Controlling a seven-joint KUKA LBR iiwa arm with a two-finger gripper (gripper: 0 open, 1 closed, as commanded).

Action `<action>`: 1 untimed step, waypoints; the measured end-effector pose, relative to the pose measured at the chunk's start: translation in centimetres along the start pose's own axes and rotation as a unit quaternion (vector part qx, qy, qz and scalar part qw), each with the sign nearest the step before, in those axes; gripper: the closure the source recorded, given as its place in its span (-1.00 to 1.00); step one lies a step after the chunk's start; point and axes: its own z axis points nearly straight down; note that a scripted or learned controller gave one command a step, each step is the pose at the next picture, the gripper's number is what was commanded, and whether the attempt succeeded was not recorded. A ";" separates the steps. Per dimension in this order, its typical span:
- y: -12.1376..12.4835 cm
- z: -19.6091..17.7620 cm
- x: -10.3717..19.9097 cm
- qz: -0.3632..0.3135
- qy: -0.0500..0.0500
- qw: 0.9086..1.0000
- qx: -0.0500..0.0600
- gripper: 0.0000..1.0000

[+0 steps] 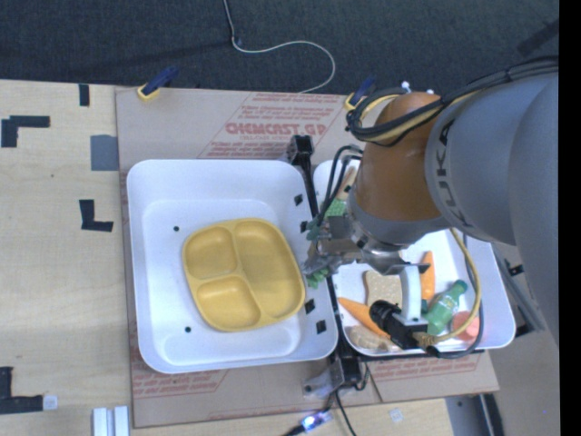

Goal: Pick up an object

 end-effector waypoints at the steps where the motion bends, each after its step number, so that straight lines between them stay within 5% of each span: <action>1: 0.1 -0.7 5.9 -0.002 0.000 1.000 -0.001 1.00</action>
